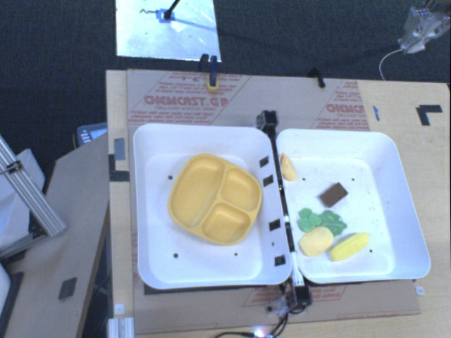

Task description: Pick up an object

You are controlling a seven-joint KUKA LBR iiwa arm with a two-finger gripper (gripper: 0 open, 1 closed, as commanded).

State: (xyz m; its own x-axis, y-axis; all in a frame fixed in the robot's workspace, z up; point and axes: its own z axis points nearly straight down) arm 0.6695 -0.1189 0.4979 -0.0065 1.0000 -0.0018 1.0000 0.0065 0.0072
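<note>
The right bin (394, 160) holds several small toys. A brown block (333, 194) lies near its middle. A green leafy piece (323, 221) sits just below it, touching a pale yellow rounded piece (316, 241). A yellow corn cob (349, 246) lies to the right of that. A small yellow wedge (287, 167) rests against the bin's left wall. My gripper (421, 28) is at the top right corner of the view, high above and beyond the bench's far edge, well away from all the toys.
The left bin (151, 153) carries a yellow divided plate (215, 198), turned at an angle. A black divider with clips (276, 189) runs between the bins. A shiny sheet (168, 20) lies on the dark floor beyond the bench.
</note>
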